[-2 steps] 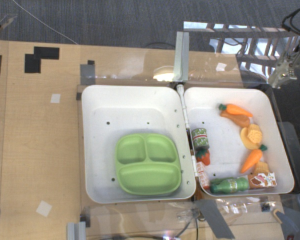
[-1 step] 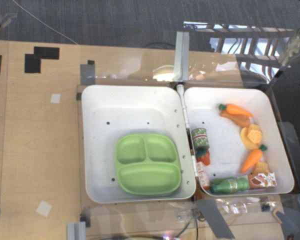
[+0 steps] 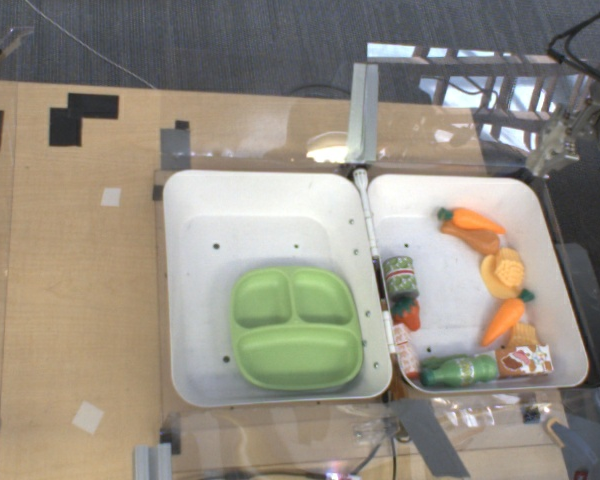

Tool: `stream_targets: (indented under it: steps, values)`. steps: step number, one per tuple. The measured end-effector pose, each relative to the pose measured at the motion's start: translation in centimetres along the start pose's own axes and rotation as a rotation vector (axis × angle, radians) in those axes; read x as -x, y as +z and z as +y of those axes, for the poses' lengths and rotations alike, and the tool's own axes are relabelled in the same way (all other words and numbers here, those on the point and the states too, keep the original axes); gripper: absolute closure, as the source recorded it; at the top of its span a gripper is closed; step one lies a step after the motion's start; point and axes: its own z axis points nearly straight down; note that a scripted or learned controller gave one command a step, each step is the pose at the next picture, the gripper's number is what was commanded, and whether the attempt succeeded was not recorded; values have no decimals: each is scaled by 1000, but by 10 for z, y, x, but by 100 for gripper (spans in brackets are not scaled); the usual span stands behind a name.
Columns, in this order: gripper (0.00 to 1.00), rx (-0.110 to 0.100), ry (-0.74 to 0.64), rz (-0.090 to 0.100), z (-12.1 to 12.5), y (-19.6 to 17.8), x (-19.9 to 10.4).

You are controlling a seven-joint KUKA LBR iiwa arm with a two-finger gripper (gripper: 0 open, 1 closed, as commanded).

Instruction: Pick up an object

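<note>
So the pickable stuff is all in the right white plastic bin (image 3: 550,230). There's an orange toy carrot (image 3: 470,224) lying near the back, a yellow round corn-looking toy (image 3: 505,271) just below it, and a second orange carrot (image 3: 504,319) tilted under that. Down in the front corner sits a small orange-and-white box (image 3: 526,357), touching or almost touching a green plastic bottle (image 3: 460,370) lying on its side. Along the left wall there's a small can with a green label (image 3: 399,277), a little red toy (image 3: 409,315) right beside it, and a small white-and-red carton (image 3: 401,350) squeezed against the wall.

The gripper (image 3: 563,140) is up past the far right corner of that bin, well apart from every item. It's too blurry there, so I can't tell its state.

The left white bin (image 3: 195,218) has a light green divided plastic plate (image 3: 296,327) lying flat toward its front. Both bins rest on the light wooden bench (image 3: 70,298).
</note>
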Motion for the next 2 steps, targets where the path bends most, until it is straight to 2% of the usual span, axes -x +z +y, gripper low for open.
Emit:
stream_targets:
  steps: [1,2]
  values:
    - [100,-1,131,-16,11,-83,1]
    - [100,1,132,4,49,48,-28]
